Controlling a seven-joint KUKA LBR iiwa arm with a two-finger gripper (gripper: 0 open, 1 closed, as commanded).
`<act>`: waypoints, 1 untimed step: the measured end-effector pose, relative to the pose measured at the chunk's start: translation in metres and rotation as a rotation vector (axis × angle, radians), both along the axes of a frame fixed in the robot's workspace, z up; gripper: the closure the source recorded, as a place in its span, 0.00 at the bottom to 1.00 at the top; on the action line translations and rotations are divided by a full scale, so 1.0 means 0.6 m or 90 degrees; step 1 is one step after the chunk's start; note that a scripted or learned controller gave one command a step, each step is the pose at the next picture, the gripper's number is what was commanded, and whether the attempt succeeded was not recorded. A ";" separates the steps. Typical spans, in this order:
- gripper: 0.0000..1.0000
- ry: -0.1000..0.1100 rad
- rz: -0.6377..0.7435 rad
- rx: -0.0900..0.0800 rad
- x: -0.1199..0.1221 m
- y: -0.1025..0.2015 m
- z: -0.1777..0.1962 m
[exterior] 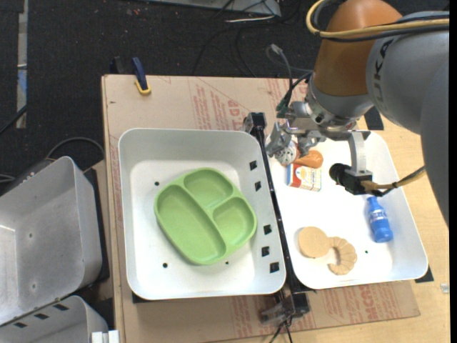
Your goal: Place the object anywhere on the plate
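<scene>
A green divided plate (206, 216) lies in the left white bin (143, 156). In the right bin (400, 256) are a small white and orange carton (306, 174), a blue bottle (378, 220) and two tan cookie-shaped pieces (327, 248). My gripper (284, 148) hangs low over the right bin's far left corner. It is just left of the carton and close to the wall between the bins. I cannot make out anything held in it.
Black clips line the divider between the bins (265, 227). A grey plastic tub (43, 234) stands left of the bench. A blue and yellow clamp (141, 77) sits at the far left corner of the board.
</scene>
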State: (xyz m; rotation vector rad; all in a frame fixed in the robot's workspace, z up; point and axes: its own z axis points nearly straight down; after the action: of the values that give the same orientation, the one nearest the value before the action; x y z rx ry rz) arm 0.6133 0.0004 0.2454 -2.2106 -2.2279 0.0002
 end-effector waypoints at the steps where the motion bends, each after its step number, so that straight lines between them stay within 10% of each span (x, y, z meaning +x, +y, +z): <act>1: 1.00 0.000 0.000 -0.001 -0.010 0.074 0.001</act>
State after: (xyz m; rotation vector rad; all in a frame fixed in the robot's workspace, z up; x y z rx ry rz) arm 0.6074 0.0449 0.2460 -2.2119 -2.2281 0.0007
